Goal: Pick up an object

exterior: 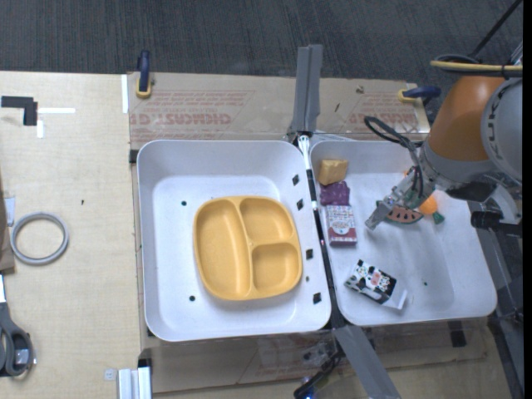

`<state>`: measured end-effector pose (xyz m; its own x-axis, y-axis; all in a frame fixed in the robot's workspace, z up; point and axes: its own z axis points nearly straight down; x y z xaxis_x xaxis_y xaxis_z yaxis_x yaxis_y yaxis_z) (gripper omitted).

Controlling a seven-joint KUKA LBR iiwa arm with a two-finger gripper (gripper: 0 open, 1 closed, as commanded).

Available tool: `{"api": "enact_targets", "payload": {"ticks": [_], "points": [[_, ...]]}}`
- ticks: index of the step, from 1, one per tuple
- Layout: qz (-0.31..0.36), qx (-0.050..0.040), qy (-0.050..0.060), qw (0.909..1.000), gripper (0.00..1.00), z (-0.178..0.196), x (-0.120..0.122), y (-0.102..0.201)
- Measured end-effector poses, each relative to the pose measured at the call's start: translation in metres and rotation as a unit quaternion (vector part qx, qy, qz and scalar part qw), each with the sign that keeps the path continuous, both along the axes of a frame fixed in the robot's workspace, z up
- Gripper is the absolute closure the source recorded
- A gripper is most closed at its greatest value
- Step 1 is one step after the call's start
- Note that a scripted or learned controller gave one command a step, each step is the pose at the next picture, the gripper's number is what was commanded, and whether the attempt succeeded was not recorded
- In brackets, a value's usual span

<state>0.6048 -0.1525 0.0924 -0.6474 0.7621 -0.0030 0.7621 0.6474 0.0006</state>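
Observation:
My gripper is low over the middle of the right bin, reaching in from the right. Right beside and partly under it lies a red watermelon-slice toy, with an orange carrot-like toy just to its right. Whether the gripper touches the slice is unclear. Along the bin's left wall, from back to front, lie a tan bread-like piece, a purple item and a red-and-white box. A black-and-white packet lies near the front.
The left bin holds a yellow divided plate. On the bench at the left lie a grey ring and scissors. A grey post stands behind the bins' shared wall.

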Motion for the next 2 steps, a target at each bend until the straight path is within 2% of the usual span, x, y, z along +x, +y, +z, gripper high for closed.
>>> {"api": "enact_targets", "payload": {"ticks": [1,2], "points": [[-0.327,0.0003,0.002,0.9449,0.00,-0.001,-0.027,0.005],[-0.393,0.0049,0.009,0.9195,0.00,-0.002,-0.005,-0.023]]}}
